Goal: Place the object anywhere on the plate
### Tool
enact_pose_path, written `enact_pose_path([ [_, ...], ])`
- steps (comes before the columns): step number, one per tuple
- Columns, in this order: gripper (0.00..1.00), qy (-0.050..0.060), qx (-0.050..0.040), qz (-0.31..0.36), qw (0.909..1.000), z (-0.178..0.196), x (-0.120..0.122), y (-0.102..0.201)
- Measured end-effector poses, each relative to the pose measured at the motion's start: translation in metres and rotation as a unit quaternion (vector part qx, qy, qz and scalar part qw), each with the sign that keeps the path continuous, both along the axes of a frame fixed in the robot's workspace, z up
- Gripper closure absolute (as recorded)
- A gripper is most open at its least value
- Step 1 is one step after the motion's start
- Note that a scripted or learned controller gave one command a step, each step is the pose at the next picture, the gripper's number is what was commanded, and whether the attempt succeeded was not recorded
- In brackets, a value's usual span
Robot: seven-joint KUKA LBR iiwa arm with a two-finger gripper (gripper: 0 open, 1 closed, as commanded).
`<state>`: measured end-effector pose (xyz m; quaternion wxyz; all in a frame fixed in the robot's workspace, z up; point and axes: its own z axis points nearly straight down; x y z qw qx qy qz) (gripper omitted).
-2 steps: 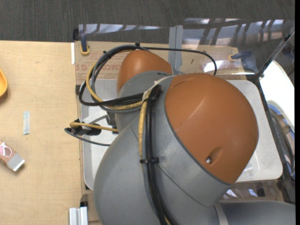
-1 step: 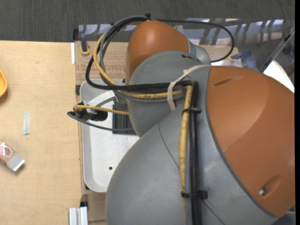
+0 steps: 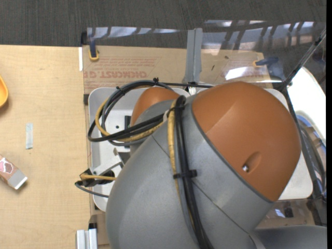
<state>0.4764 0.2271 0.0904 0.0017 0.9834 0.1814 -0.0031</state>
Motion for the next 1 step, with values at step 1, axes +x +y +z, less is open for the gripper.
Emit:
enact_pose_path([
  [1, 0.00, -0.003, 0.0001, -0.084, 0.9964, 0.1318, 0.0017, 0.0001],
])
